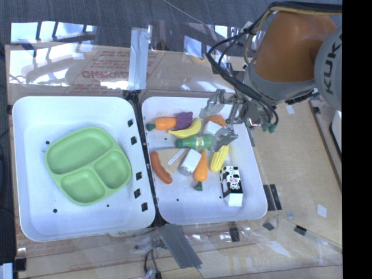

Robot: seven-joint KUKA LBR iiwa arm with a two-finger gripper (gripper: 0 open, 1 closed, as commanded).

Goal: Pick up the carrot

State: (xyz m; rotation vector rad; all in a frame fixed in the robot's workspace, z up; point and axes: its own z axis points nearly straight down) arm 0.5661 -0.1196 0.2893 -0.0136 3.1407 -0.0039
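Several toy foods lie in the right bin (174, 211). One carrot (200, 168) lies near the middle, orange, with its green tip toward the front. A second carrot-like orange piece (163, 122) with a green end rests at the back left. My gripper (219, 121) hangs over the bin's back right, open, one finger (212, 106) toward the back and the other (225, 136) toward the front. A small orange item (216, 120) lies between them, partly hidden. The middle carrot is a short way in front of the gripper and to its left.
Around the carrot lie a corn cob (219, 157), a silver can (187, 163), a green bottle (197, 142), a banana (187, 131), purple grapes (184, 120), a red sausage (161, 167) and a cow-print carton (232, 185). The left bin holds a green divided plate (87, 164).
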